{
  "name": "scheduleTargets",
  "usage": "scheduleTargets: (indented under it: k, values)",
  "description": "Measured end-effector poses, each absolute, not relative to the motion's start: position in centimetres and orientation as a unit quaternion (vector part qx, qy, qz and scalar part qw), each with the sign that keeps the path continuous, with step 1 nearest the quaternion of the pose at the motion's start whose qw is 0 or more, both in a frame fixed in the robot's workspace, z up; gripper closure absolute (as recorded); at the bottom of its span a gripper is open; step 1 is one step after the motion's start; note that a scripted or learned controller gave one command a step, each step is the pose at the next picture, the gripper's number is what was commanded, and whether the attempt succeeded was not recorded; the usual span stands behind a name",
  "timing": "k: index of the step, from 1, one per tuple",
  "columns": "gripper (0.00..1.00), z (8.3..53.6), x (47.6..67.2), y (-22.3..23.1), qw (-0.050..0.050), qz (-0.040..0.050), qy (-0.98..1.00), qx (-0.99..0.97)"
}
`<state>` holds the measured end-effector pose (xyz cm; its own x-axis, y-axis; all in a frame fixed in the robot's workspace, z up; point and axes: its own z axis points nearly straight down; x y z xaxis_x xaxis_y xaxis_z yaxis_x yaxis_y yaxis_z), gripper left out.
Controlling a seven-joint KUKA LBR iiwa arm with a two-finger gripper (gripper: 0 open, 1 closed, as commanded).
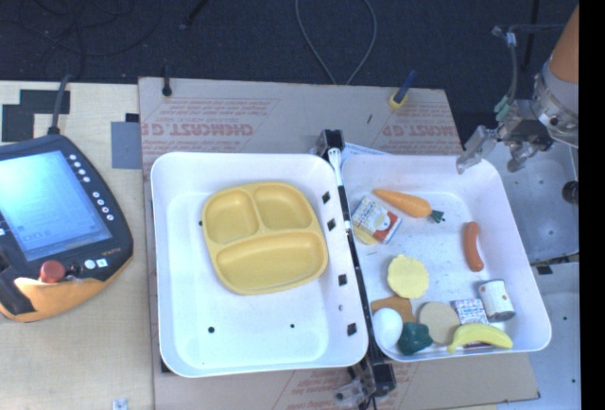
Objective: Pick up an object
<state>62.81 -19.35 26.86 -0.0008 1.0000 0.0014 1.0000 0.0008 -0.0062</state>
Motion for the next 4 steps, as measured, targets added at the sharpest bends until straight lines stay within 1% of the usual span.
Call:
scheduleTargets:
  k: [1, 2, 3, 4]
  values:
    - [0.00, 10.3, 61.2, -12.1, -0.002, -0.0010, -0.707, -0.708]
    - [0.00, 9.2, 64.3, -11.1, 0.004, 0.0060, -0.708, -0.707]
    - [0.00, 19.7, 64.4, -13.6, 0.001, 0.0017, -0.707, -0.707]
    - [0.00, 15.3, 63.8, -18.5, 0.003, 0.0023, -0.707, -0.707]
